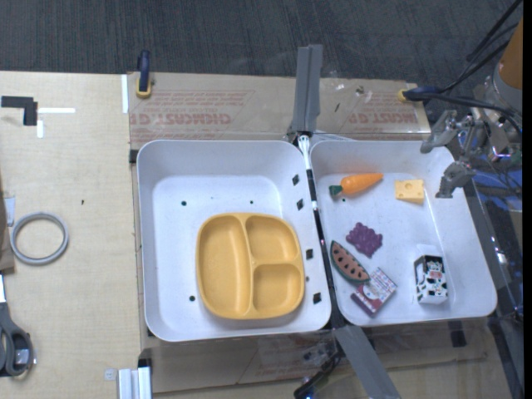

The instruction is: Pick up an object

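The right bin (474,306) holds an orange carrot (359,184), a yellow cheese wedge (409,191), a purple grape bunch (364,239), a watermelon slice (349,262), a small pink box (374,290) and a black-and-white milk carton (431,278). My gripper (440,163) hangs over the bin's far right corner, just right of the cheese. Its fingers stand apart and hold nothing.
A yellow divided plate (249,264) lies in the left bin (166,181). On the bench at left are a grey tape ring (37,238) and scissors (12,349). Cables and the arm crowd the right side.
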Action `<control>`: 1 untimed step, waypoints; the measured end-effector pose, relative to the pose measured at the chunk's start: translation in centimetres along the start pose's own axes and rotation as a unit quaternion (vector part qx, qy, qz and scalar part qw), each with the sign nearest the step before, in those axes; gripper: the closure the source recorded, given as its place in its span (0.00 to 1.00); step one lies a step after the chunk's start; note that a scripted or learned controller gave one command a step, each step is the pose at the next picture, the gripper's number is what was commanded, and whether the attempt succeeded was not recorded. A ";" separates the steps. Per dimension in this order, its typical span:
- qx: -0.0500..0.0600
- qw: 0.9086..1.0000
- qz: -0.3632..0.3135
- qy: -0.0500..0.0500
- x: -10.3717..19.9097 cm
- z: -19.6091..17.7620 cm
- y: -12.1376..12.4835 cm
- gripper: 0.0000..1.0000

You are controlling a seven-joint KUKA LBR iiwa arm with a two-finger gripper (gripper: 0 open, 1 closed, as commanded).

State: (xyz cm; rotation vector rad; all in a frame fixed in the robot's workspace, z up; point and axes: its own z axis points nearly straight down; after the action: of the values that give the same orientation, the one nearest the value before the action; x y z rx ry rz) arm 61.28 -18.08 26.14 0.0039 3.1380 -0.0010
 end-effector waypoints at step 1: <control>0.000 0.983 0.186 0.000 -3.4 16.6 -0.9 0.00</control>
State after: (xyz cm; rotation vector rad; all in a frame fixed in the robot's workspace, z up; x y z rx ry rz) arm 64.69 -18.99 9.59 0.5868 3.0821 -0.0014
